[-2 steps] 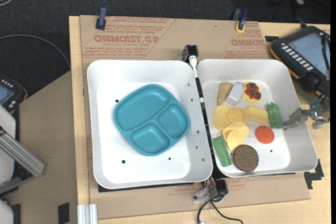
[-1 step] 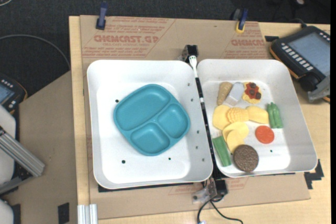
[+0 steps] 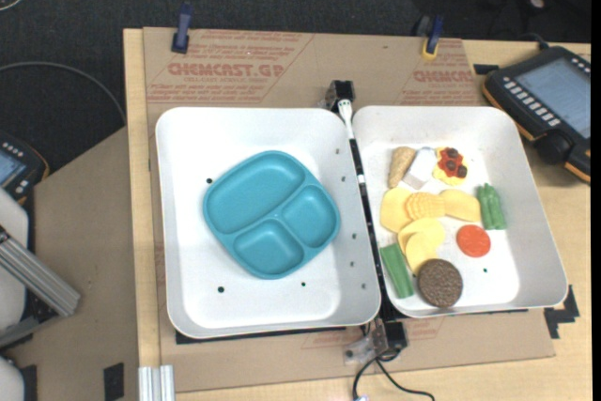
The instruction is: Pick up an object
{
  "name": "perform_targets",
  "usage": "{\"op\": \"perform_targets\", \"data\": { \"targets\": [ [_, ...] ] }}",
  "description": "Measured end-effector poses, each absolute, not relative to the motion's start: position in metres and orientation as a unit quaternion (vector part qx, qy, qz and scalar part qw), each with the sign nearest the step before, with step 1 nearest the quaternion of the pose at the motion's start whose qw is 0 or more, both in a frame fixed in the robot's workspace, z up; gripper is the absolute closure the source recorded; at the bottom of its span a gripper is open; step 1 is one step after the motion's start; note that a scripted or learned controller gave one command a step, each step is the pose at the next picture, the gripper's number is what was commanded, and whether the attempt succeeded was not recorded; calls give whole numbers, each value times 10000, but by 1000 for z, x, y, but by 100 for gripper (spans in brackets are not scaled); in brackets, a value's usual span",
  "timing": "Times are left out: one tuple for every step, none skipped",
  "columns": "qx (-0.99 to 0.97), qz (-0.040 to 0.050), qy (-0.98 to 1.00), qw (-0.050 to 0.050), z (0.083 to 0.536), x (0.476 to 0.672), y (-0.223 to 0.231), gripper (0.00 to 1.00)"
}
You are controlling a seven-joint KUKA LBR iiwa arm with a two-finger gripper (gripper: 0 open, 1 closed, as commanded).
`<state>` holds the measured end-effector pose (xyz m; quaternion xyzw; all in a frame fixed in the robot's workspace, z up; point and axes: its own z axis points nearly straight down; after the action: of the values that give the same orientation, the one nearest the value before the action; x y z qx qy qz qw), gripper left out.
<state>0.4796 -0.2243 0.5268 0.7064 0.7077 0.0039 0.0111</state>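
Observation:
The right bin (image 3: 531, 202) holds a pile of toy foods. Among them are a brown cookie (image 3: 439, 283), an orange-red slice (image 3: 474, 242), several yellow chips and crackers (image 3: 420, 213), a tan cone-like piece (image 3: 401, 165), a white piece topped with red and dark bits (image 3: 450, 163), a green bean (image 3: 491, 207) at the right and a green stick (image 3: 395, 269) at the lower left. A blue divided plate (image 3: 271, 213) lies in the middle of the left bin (image 3: 183, 230).
The bins rest on a cardboard sheet (image 3: 235, 61) held by two clamps at the back. A black tablet with an orange edge (image 3: 549, 99) sits at the bench's right. A black connector (image 3: 341, 94) lies between the bins at the back, and cables run off the front edge.

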Motion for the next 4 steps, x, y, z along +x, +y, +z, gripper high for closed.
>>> {"op": "perform_targets", "data": {
  "targets": [
    [7051,19,7091,33,537,480,-150,0],
    [7099,-38,7043,-57,381,478,-227,0],
    [7065,29,7077,86,511,480,-224,0],
    [7037,-5,7105,-27,461,480,-133,0]
  ]
}}
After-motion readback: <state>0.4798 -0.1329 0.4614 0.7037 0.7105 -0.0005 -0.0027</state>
